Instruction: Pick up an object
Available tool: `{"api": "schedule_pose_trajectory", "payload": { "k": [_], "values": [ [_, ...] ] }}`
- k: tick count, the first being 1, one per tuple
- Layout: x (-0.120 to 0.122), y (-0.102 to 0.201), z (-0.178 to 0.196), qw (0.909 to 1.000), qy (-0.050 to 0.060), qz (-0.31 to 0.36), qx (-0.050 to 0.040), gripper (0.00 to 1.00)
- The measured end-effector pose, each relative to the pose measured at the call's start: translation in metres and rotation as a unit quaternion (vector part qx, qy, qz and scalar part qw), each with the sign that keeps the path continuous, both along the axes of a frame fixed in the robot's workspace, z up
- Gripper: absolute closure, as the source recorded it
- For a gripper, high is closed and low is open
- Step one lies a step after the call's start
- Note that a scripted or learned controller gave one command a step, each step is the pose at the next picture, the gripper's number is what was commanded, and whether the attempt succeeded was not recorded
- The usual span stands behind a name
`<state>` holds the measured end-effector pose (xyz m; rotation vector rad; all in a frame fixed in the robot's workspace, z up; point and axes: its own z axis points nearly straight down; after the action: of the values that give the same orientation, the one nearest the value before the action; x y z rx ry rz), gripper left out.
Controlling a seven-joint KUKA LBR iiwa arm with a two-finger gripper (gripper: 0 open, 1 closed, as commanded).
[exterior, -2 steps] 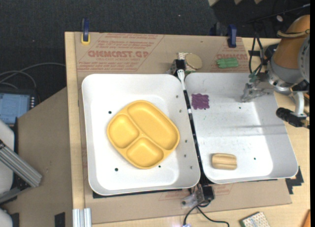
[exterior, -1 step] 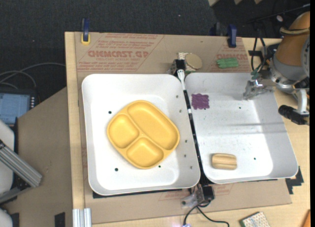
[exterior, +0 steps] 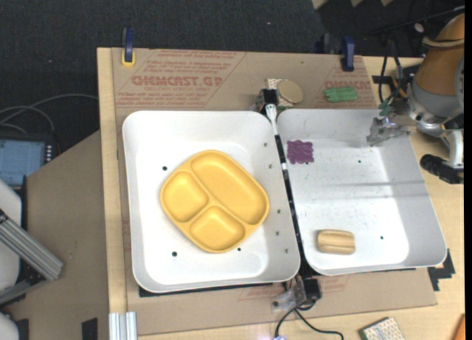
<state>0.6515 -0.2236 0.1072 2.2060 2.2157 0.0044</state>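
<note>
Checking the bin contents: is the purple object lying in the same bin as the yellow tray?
No, the purple object lies in the right bin; the yellow tray is in the left bin.

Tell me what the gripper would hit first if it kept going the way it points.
Likely bare floor of the right white bin. The gripper hangs over its far corner; the purple patch lies aside. Depth is unclear.

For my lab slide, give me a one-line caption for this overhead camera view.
Robot gripper hovers over right bin holding purple piece and tan block; yellow divided plate fills left bin.
</note>
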Motion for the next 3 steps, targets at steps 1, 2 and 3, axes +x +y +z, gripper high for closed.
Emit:
{"api": "schedule_pose_trajectory", "payload": {
  "k": [1,2,3],
  "values": [
    [0.016,0.000,-0.023,1.0000,0.004,-0.001,0.0029,1.00],
    [0.017,0.000,-0.010,1.0000,0.002,-0.001,0.0015,1.00],
    [0.018,0.000,0.000,1.0000,0.000,0.000,0.0001,1.00]
  ]
}}
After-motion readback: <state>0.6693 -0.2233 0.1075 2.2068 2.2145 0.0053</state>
